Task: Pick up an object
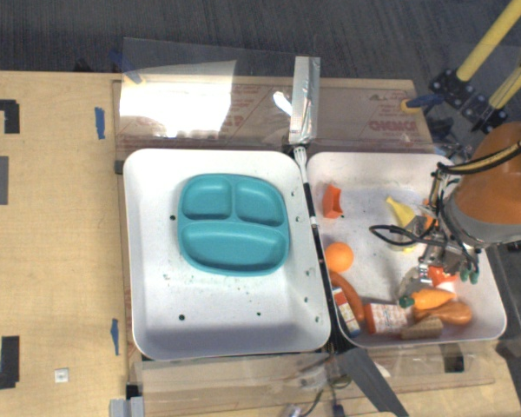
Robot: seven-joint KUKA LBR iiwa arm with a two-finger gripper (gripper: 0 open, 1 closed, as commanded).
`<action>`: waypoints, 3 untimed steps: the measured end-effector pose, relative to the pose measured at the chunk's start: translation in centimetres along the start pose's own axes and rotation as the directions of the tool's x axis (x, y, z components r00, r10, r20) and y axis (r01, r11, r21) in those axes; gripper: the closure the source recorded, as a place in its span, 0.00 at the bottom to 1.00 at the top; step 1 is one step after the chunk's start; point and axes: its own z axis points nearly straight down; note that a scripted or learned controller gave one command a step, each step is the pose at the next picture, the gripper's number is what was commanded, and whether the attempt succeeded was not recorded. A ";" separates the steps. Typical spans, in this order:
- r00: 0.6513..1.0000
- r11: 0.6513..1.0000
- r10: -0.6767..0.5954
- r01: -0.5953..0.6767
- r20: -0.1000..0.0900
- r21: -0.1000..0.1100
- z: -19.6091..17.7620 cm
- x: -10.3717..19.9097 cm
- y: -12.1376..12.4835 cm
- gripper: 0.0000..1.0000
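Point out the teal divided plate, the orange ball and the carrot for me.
teal divided plate [234, 224]: camera view, on its middle divider, in the left bin.
orange ball [339, 256]: camera view, its centre, in the right bin.
carrot [443, 302]: camera view, mid-body, near the right bin's front edge.

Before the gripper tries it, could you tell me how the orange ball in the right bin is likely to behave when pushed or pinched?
The orange ball looks round and smooth, so it would probably roll at a nudge. It lies near the right bin's left wall, which may stop it. Its curve could slip out of a two-finger pinch.
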 end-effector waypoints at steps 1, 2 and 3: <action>1.000 1.000 -0.031 0.031 0.000 0.001 -1.7 -6.4 -0.6 0.00; 1.000 1.000 -0.007 0.007 -0.001 0.000 0.1 -6.0 0.7 0.00; 1.000 1.000 -0.008 0.008 0.016 0.001 -1.4 -6.4 0.8 1.00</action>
